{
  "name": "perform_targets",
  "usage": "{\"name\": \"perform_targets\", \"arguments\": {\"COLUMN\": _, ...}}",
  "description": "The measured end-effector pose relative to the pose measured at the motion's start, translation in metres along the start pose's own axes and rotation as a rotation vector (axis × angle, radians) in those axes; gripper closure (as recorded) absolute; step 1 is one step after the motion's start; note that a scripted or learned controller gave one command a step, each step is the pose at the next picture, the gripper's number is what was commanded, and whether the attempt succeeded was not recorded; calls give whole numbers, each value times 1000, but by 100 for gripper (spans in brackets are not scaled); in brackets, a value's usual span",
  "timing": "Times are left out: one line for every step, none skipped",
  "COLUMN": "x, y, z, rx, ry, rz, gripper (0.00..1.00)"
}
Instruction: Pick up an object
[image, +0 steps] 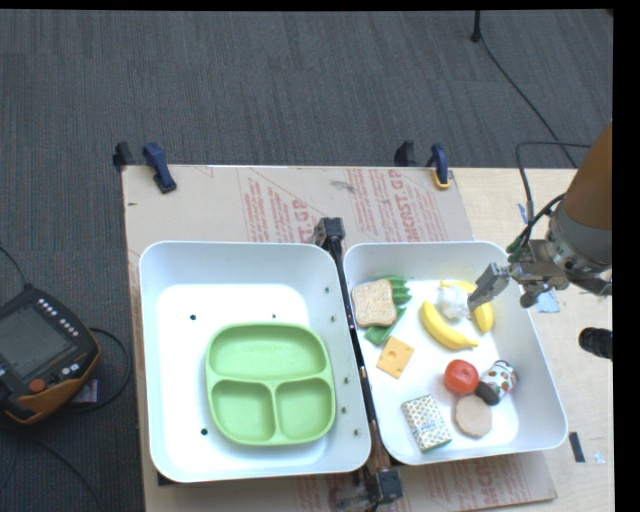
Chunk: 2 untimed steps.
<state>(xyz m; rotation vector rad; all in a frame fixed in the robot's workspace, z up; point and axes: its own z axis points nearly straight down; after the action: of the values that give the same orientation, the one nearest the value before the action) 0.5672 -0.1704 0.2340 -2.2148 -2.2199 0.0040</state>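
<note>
Nothing sits visibly between the jaws of the gripper (487, 288); whether they stand wide or narrow cannot be told. They hover at the right bin's (545, 350) two o'clock, just beside the bananas (447, 330). Judged from this, the pick remains undone.

dark grey carpet (300, 90), plywood bench (280, 200)
</note>
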Motion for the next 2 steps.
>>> {"name": "perform_targets", "arguments": {"x": -11, "y": 46, "z": 136, "rx": 0, "ry": 4, "rz": 0, "gripper": 0}}
{"name": "perform_targets", "arguments": {"x": 37, "y": 30, "z": 149, "rx": 2, "ry": 1, "rz": 1, "gripper": 0}}
